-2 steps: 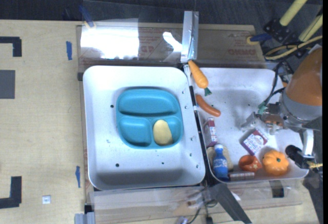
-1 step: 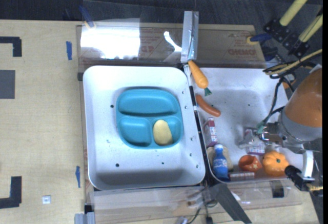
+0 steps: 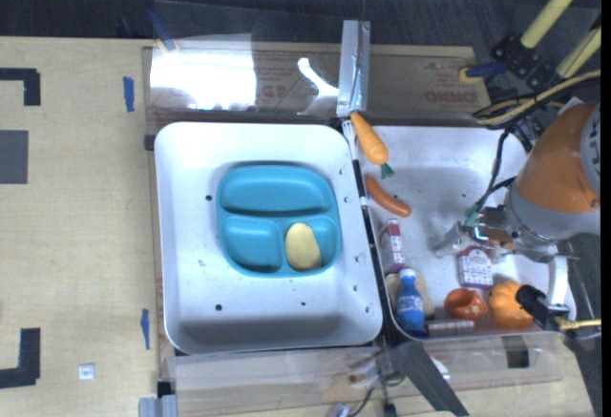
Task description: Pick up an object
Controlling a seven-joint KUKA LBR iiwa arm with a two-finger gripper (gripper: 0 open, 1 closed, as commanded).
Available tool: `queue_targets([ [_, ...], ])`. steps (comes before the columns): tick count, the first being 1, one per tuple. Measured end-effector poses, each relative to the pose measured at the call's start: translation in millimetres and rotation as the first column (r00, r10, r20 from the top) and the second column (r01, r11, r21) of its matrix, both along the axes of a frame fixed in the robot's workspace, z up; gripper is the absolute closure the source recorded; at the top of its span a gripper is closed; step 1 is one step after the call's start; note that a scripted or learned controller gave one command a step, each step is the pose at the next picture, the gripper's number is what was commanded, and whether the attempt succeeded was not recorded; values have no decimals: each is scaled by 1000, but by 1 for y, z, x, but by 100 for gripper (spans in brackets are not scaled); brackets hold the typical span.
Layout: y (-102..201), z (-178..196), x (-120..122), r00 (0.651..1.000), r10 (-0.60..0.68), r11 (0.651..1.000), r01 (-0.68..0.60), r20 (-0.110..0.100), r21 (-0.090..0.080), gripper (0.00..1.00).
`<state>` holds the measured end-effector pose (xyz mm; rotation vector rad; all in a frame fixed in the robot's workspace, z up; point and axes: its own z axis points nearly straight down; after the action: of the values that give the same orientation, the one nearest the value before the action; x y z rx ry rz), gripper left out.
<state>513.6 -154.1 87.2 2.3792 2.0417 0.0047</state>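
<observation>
In the right bin (image 3: 439,157) lie several small items. An orange carrot (image 3: 369,139) rests at the bin's far left corner, with a red-orange sausage (image 3: 387,197) just below it. Along the left wall lie a small dark-red bottle (image 3: 392,242) and a blue bottle (image 3: 410,300). Near the front sit a red-and-white packet (image 3: 474,265), a red tomato-like piece (image 3: 463,302) and an orange fruit (image 3: 509,303). My gripper (image 3: 460,234) hangs low over the bin's middle, just above the packet. Nothing shows held in it.
The left bin (image 3: 181,243) holds a blue divided tray (image 3: 277,215) with a yellow lemon-like object (image 3: 303,245) in its lower right compartment. Cables and the arm's orange band (image 3: 568,167) crowd the right bin's right side. A clear wall stands behind both bins.
</observation>
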Motion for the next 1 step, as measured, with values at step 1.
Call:
queue_targets([
  [1, 0, 11, 1, 1000, -2, 1000, 2, 4, -1, 100],
])
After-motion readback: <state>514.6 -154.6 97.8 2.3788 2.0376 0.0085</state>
